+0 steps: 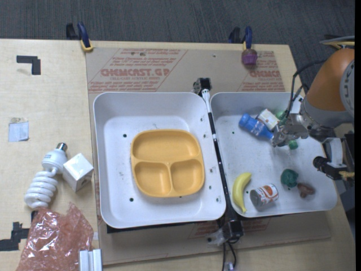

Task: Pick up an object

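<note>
Arm enters from the right, orange band above the wrist, gripper (284, 135) lowered into the right bin (225, 151) near its upper middle. Cannot tell from this angle whether the fingers are open or closed; they are small and dark against clutter. Blue bottle (255, 126) lies on its side just left of the gripper, touching or nearly touching it, with a white box (267, 118) against its upper right end. A small green piece (293, 145) sits just below right of the gripper. Nothing is visibly between the fingers. Lower in the same bin: banana (241, 191) near the left wall, a can (264, 196) on its side just beside it, a dark green lump (289, 177) and a small brown item (306, 190) further right, all well apart from the gripper. Left bin (113, 151) carries a yellow divided tray (167, 162). On the table (45, 106) left of the bins: spiral light bulb (44, 180), white cube (78, 171), crumpled pinkish plastic bag (53, 241).
</note>
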### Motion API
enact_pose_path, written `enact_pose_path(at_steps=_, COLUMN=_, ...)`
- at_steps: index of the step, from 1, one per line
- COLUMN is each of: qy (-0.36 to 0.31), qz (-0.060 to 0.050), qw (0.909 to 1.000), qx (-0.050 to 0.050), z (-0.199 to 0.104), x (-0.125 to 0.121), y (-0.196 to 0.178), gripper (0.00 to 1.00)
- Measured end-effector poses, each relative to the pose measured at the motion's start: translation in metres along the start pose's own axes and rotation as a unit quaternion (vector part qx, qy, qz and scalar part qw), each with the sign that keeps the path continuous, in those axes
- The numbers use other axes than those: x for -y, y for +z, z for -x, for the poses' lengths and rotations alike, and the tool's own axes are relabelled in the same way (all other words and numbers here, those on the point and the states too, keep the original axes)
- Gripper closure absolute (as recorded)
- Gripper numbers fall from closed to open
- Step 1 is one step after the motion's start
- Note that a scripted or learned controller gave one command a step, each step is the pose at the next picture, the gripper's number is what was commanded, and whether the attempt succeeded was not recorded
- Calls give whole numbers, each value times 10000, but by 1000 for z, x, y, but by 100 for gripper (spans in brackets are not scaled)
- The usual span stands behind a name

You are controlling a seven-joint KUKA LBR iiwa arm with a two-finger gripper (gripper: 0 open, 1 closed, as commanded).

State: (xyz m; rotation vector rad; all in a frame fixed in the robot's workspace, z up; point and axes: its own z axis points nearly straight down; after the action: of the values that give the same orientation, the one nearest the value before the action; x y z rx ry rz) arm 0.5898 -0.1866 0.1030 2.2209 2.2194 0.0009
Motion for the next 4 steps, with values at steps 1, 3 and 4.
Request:
enact_pose_path(at_steps=1, qy=1, qz=0, qw=10000, qx=0, z=0, x=0, y=0, gripper=0)
enact_pose_path(at_steps=3, qy=10, qz=3, qw=10000, qx=2, z=-31, x=67, y=1, gripper=100)
enact_pose_path(at_steps=4, qy=8, qz=2, qw=10000, qx=2, z=-31, x=67, y=1, gripper=0)
